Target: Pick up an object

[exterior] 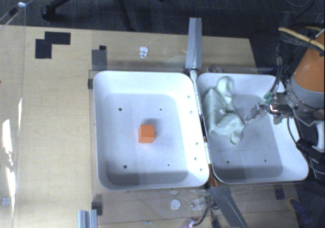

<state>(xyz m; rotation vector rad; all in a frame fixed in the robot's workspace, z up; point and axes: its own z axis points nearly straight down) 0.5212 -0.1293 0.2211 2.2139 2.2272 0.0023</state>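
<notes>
Fingers of the gripper hang low over the right bin, though whether they are spread or pressed together I cannot tell, and nothing shows pinched between them. Just beside them, toward the bins' shared wall, lies a crumpled pale cloth, soft, folded and greenish-white, probably the target since the arm reaches straight at it. Well apart, an orange cube sits in the left bin.
</notes>
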